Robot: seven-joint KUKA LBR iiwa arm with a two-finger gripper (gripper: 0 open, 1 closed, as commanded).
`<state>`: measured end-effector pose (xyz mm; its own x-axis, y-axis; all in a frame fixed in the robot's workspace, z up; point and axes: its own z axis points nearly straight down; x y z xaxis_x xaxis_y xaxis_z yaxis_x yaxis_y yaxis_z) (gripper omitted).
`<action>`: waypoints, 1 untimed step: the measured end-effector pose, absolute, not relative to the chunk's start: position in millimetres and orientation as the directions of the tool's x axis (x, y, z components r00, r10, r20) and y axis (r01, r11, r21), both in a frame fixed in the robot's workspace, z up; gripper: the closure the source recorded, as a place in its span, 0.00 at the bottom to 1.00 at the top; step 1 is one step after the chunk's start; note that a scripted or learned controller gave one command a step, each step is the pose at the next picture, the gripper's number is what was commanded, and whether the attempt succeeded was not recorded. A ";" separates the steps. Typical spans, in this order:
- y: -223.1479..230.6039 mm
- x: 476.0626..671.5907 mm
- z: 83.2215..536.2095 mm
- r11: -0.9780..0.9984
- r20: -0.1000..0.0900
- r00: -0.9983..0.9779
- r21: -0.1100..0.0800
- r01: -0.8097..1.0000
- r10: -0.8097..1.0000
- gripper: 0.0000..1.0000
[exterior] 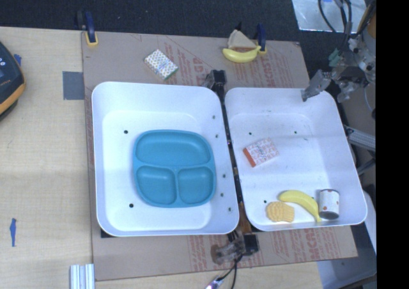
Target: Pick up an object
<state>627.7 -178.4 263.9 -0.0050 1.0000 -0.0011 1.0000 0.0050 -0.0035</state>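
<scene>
Claw [314, 89] above right bin's [345, 147] corner

On the worktop [45, 172], a cardboard sheet [192, 67] lies under both bins. Behind the bins rest a patterned packet [160, 63] and a yellow banana [240, 55] beside a blue clamp [261, 36]. Another clamp [90, 28] grips the sheet's far left corner. Grey tape [73, 85] sits left of the sheet.

One fixed camera looks down aslant on both bins [160, 93].
</scene>
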 end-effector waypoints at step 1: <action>-148.1 582.9 164.8 0.004 -0.001 -0.004 -0.006 1.000 1.000 0.00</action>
